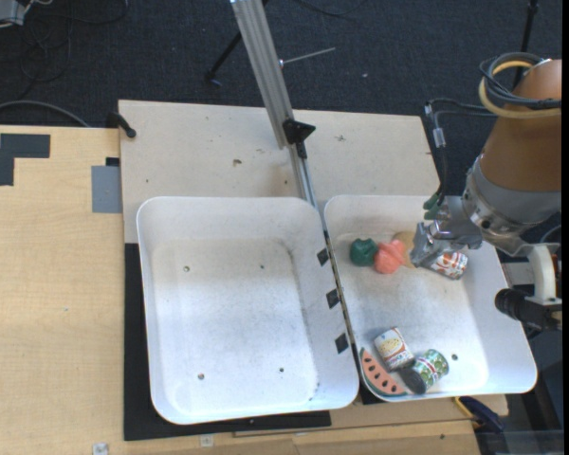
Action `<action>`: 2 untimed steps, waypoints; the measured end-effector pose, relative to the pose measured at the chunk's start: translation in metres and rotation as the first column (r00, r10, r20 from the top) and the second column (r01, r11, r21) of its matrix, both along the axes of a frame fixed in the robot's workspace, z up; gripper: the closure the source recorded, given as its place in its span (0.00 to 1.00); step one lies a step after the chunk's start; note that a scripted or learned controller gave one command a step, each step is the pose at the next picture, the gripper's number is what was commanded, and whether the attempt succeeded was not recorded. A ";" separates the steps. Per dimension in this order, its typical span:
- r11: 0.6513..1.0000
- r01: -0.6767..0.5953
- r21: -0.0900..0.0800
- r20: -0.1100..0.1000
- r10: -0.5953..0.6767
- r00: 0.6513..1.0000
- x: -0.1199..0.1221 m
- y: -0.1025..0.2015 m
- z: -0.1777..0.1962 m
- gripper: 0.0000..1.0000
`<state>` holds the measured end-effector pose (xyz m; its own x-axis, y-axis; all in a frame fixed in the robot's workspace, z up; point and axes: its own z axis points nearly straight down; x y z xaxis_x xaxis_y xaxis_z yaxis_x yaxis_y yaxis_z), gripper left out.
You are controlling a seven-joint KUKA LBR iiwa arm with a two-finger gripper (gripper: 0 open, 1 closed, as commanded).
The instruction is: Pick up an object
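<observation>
Two white bins lie side by side on the bench (209,150); the left bin (232,311) is beside the right bin (474,344). In the right bin, the claw (434,245) hangs at about two o'clock, just above a small printed can (451,264). At its nine o'clock sit an orange piece (391,257) and a green piece (363,251). Near six o'clock lie a watermelon slice (381,377) and two small cans (393,348).

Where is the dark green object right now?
The dark green object lies in the right bin, near its upper left, just left of the orange-pink object.
</observation>
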<state>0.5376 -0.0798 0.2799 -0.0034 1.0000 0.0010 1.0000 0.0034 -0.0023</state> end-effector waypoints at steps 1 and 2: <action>1.000 -0.001 0.001 -0.003 0.001 1.000 0.000 0.054 -0.012 1.00; 1.000 -0.001 0.000 -0.001 0.001 1.000 0.012 0.106 -0.017 1.00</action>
<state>0.5495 0.0265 0.2627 -0.0044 1.0000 0.0011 1.0000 0.0044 -0.0033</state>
